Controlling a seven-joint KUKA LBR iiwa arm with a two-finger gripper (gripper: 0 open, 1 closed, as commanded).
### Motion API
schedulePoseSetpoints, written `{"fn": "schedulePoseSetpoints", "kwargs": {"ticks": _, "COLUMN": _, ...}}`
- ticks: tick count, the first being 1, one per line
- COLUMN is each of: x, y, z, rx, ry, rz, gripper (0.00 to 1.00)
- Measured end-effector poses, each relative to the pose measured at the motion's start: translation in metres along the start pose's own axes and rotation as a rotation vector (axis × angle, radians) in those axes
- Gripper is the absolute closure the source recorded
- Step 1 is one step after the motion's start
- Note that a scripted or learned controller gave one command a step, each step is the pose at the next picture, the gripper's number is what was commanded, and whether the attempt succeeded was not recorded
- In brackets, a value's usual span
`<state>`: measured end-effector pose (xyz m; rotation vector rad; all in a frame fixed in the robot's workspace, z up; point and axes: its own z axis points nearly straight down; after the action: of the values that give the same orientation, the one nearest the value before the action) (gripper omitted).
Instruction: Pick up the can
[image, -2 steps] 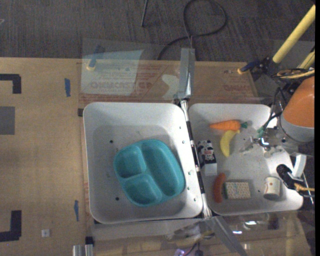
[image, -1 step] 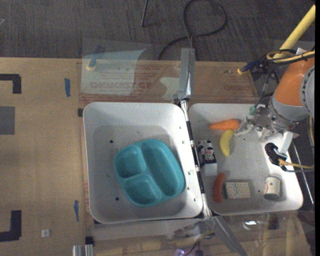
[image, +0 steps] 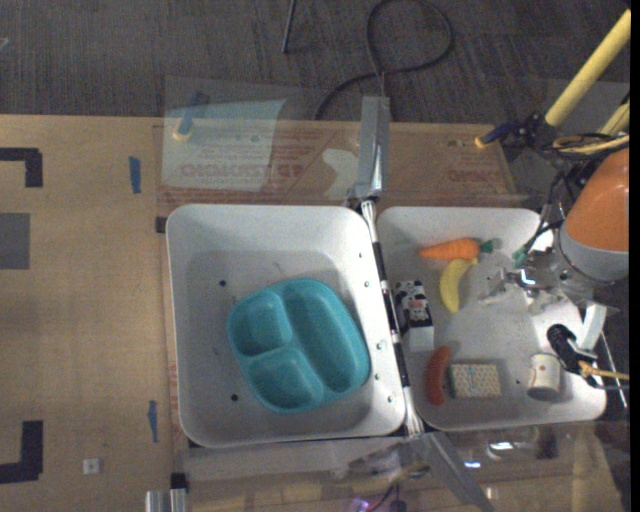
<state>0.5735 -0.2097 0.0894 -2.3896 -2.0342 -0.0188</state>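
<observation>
Small white can, upright, near the right bin's front right corner

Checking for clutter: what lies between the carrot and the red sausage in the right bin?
The banana, just under the carrot; then bare bin floor, in the camera view.

The wooden bench bears two white bins side by side.
</observation>
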Motion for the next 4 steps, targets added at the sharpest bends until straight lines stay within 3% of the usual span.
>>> {"fn": "schedulePoseSetpoints", "kwargs": {"ticks": 1, "x": -0.001, "y": 0.036, "z": -0.033, "rx": 0.001, "ry": -0.01, "rz": 0.085, "gripper": 0.0}}
{"fn": "schedulePoseSetpoints", "kwargs": {"ticks": 2, "x": -0.005, "y": -0.044, "z": -0.001, "rx": 0.004, "ry": 0.0, "rz": 0.116, "gripper": 0.0}}
{"fn": "schedulePoseSetpoints", "kwargs": {"ticks": 3, "x": -0.013, "y": -0.087, "z": -0.001, "rx": -0.006, "ry": -0.003, "rz": 0.014, "gripper": 0.0}}
{"fn": "schedulePoseSetpoints", "kwargs": {"ticks": 4, "x": -0.02, "y": -0.088, "z": -0.01, "rx": -0.01, "ry": -0.013, "rz": 0.024, "gripper": 1.0}}
